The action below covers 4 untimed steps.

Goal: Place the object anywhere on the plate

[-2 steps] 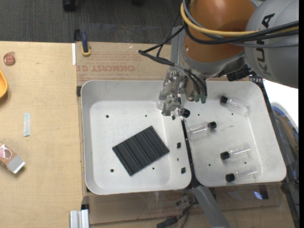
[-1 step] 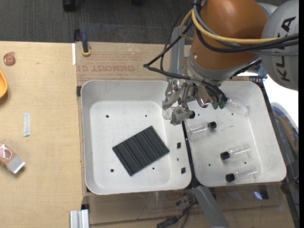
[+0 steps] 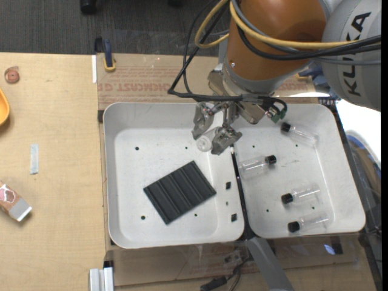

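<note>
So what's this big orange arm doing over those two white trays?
The arm is moving small clear vials from the right bin onto the dark ribbed plate in the left bin. Right now its gripper hangs above the left bin's far side, near the divider, with what looks like a clear vial at its jaws. The plate has nothing on it yet. Four black-capped vials lie in the right bin.

Dark grey ribbed plate [image 3: 180, 191]; white bins [image 3: 121, 162]; clear vials [image 3: 301, 195], black caps; orange arm band [image 3: 276, 23].
</note>
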Tool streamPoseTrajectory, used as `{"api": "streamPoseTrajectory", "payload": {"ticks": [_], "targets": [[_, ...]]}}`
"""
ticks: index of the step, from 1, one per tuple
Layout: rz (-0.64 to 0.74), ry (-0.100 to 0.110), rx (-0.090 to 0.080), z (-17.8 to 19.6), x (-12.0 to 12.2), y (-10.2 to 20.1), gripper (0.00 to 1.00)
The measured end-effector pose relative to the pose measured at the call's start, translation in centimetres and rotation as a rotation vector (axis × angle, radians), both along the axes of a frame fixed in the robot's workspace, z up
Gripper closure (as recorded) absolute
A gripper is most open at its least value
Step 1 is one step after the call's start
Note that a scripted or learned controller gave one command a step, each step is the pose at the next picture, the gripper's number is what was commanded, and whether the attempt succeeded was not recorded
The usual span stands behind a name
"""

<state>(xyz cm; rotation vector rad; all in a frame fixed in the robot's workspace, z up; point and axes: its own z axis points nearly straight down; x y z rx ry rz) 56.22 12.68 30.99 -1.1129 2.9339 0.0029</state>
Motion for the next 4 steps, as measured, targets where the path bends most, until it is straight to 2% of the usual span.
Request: {"api": "streamPoseTrajectory", "payload": {"ticks": [1,2,3,4], "targets": [[0.321,-0.001,0.000,2.3,5.1,1.8,1.00],[0.819,-0.003,0.000,9.7,6.6,7.0,1.00],[1.334,-0.003,0.000,13.1,8.9,10.0,1.00],[1.325,-0.004,0.006,13.8,9.1,9.9,1.00]]}}
